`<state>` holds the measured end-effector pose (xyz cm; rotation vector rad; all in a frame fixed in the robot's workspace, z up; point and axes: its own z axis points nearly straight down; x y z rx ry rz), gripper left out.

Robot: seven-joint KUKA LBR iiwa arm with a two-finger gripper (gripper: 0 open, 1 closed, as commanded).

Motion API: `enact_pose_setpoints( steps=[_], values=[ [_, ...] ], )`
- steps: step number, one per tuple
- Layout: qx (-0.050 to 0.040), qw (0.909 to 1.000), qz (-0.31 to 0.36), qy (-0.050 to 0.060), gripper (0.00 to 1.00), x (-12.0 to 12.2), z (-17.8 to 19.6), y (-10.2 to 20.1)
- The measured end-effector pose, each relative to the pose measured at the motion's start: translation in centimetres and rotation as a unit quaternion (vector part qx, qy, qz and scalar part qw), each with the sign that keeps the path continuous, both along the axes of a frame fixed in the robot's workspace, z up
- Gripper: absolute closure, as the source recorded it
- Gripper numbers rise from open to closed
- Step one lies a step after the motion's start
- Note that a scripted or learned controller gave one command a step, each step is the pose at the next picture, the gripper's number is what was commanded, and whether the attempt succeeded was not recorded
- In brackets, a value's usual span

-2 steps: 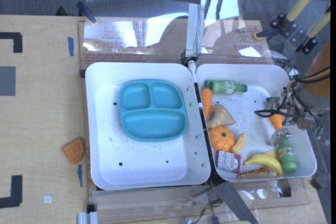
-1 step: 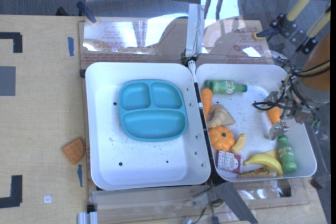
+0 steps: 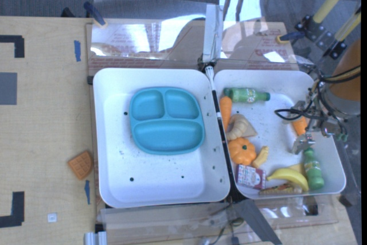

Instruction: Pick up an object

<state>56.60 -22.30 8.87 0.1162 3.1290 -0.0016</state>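
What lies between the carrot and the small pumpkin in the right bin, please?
In the camera view, a pale cone-shaped toy lies between the carrot and the pumpkin, along the right bin's left side.

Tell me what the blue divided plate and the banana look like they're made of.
The blue plate looks like moulded plastic with a matte finish: uniform colour, soft rounded dividers. The banana is probably a plastic toy, smooth and evenly yellow, though real fruit can't be ruled out.

Arm [image 3: 344, 80] reaching in from the right edge, orange band at the wrist, gripper [image 3: 303, 142] lowered over the right side, pointing down and leftward.
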Motion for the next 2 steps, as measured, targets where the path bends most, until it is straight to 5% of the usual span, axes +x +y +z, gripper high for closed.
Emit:
enact_pose_setpoints(
  steps=[1, 2],
  values=[
    [-0.0026, 1.0000, 0.001, -0.008, 1.00, 0.46, 1.46, 0.04],
    [-0.0023, 1.0000, 0.001, -0.007, 0.00, 0.43, 1.36, 0.09]
  ],
)
